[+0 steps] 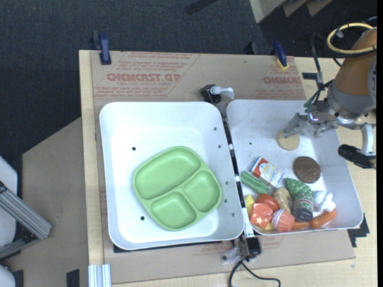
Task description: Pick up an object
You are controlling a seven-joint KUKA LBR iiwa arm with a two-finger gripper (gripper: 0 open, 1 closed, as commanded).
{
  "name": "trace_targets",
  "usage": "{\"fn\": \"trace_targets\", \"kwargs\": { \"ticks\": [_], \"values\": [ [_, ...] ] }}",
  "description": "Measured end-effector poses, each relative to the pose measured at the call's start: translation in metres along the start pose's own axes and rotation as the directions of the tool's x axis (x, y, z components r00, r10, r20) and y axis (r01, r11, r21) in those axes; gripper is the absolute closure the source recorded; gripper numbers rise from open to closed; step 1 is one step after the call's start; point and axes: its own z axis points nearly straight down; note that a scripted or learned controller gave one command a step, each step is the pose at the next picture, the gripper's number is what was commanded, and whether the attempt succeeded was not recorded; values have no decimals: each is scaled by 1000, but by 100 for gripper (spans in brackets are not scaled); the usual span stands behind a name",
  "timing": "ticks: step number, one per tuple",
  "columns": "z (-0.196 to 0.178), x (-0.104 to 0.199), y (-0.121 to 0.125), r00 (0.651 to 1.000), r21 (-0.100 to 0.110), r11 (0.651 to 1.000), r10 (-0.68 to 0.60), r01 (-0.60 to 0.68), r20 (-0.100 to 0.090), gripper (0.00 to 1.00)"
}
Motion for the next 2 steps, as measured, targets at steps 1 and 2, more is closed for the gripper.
{"fn": "trace_targets", "kwargs": {
  "ticks": [1, 2],
  "values": [
    [-8, 32, -45, 1000, -3, 1000, 0, 0, 1, 0],
    [18, 21, -109, 1000, -18, 1000, 2, -1, 7, 0]
  ]
}}
